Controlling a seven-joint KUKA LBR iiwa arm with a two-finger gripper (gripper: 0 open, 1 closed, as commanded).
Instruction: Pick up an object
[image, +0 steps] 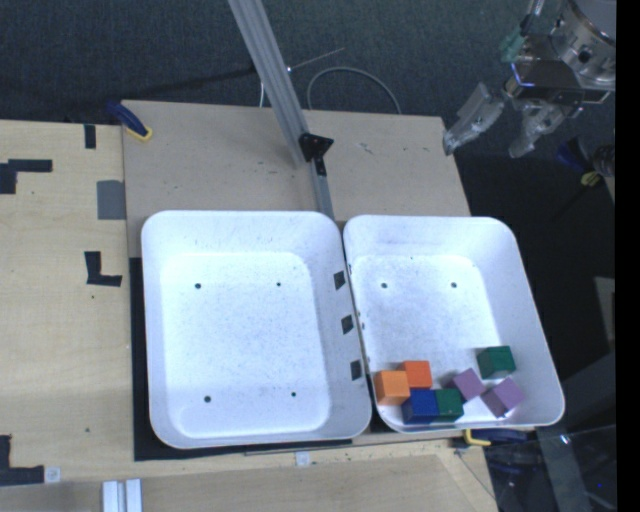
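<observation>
Camera view: blocks (447, 390) cluster in right bin's (520, 270) near corner.

tool (497, 122) raised, blocks (446, 388) in right bin (520, 262)

Pale wooden bench (220, 170) against dark carpeted floor (150, 50).

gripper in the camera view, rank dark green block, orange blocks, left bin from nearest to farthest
From the gripper, top right:
1. dark green block, right bin's near right corner.
2. orange blocks, further left in that cluster.
3. left bin, beyond the divide.
</observation>
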